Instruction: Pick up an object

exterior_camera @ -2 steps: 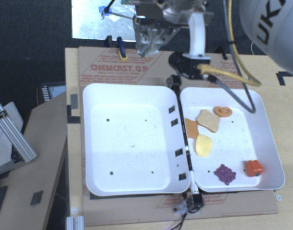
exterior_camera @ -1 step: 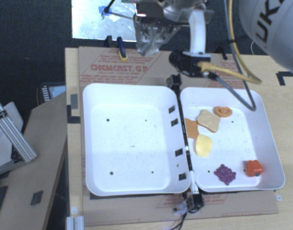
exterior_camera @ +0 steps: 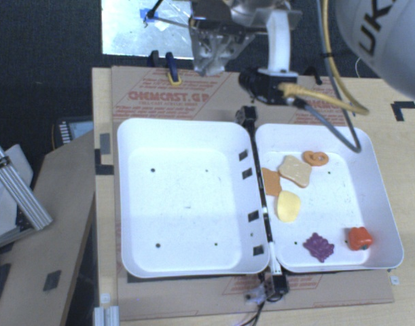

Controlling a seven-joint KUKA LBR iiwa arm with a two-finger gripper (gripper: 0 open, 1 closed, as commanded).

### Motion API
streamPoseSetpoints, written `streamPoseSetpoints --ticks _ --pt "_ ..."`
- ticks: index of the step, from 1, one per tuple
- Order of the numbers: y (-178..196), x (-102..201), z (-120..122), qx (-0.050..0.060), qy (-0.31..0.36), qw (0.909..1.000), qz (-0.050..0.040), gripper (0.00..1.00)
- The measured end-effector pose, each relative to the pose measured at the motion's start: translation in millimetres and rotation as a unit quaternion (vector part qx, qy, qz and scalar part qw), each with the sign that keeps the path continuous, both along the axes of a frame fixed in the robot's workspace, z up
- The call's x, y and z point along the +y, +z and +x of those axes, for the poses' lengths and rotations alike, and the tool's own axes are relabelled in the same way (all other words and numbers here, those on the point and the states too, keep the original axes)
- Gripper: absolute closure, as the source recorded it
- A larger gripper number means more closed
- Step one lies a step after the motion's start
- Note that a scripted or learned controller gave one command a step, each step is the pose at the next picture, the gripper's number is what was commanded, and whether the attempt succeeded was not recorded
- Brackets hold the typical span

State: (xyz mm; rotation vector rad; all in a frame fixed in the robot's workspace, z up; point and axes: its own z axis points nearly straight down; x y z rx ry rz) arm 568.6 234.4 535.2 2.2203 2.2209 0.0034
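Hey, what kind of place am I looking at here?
Most likely a robotics lab test bench: an industrial arm with trailing cables hangs over two white bins taped to a wooden bench, with small toy food pieces as grasp targets.

You see 2 white bins: the left bin [exterior_camera: 132,202] beside the right bin [exterior_camera: 380,202], on brown cardboard [exterior_camera: 159,94], with a yellow cable [exterior_camera: 329,100] behind.
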Motion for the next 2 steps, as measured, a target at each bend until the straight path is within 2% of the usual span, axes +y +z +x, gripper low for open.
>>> streamPoseSetpoints --ticks 1,2 --pt "0.0 -36.5 -72.2 0.002 -0.001 1.0 0.0 1.0" --pt "0.1 -4.7 -10.8 -0.001 0.002 1.0 0.0004 1.0"
